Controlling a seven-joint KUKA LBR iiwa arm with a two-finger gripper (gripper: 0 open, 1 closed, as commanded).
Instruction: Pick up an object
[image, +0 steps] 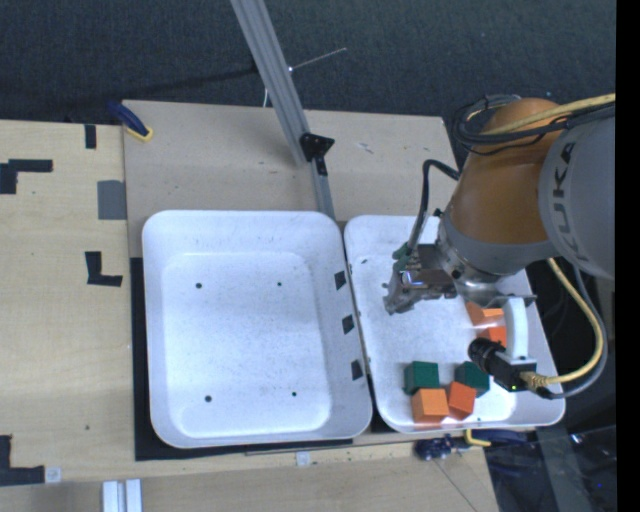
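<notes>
My gripper (403, 292) hangs over the middle of the right bin (380, 330), under the grey arm with its orange band. Near the bin's front lie a dark green block (421, 375), an orange block (430, 404), a second orange block (461, 399) and another green block (472, 377). One more orange piece (484, 314) shows behind the wrist, at the bin's right side. No block is seen between the fingers.
The left bin (245, 325) sits beside the right one, their rims touching. A slanted metal bar (285, 95) runs from the top of the view down to the bins' back edge. Cables and a black connector (490, 358) trail off the wrist.
</notes>
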